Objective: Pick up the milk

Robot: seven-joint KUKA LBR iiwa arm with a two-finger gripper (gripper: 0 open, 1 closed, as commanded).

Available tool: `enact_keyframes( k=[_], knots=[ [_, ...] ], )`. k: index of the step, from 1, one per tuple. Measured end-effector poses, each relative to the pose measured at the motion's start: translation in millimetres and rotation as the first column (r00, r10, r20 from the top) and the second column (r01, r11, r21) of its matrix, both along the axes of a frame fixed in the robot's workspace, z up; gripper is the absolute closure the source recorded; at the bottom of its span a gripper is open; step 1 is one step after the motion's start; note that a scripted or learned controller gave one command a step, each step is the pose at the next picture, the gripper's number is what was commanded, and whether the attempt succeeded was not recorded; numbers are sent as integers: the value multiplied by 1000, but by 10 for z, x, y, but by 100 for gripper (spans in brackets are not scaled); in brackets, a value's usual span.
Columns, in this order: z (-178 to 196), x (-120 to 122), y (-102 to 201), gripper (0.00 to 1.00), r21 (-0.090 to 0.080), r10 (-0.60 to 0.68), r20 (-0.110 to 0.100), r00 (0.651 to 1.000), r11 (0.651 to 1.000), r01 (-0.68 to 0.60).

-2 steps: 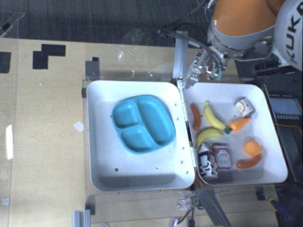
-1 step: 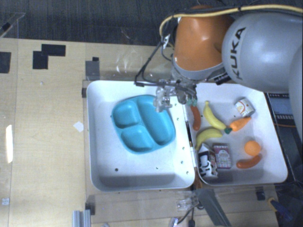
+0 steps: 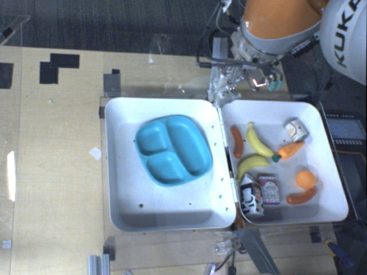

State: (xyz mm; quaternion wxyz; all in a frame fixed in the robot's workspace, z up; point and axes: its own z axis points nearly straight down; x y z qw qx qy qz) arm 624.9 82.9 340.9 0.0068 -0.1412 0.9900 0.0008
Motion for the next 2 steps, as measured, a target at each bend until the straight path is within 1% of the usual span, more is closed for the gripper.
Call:
enact_keyframes(
  k=[1, 2],
  knots=[
    [978, 115, -121, 100, -6, 448, 1, 894, 894, -448],
    [968, 404, 314, 100, -10, 888, -2, 459, 459, -888]
  ],
)
